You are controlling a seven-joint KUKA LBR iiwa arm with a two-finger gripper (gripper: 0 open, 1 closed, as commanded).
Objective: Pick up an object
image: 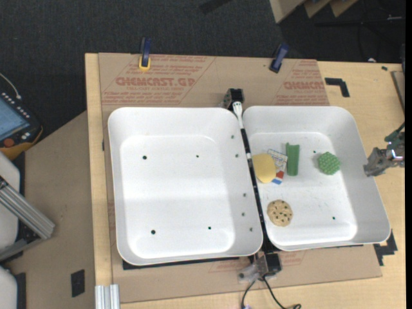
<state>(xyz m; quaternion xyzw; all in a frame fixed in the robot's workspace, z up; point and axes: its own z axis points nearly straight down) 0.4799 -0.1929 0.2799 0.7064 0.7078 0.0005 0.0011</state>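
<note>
The green block (293, 159) lies lengthwise toward the far rim; tool (381, 161) state unclear.

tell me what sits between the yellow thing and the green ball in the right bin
The upright green block stands between the yellow object and the green ball, as the camera view shows.

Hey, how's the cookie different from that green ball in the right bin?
The cookie is tan with dark specks and lies flat; the green ball is bright green, bumpy and rounded. The cookie sits nearer the front edge, the green ball farther back and right. Both lie apart from other items.
</note>
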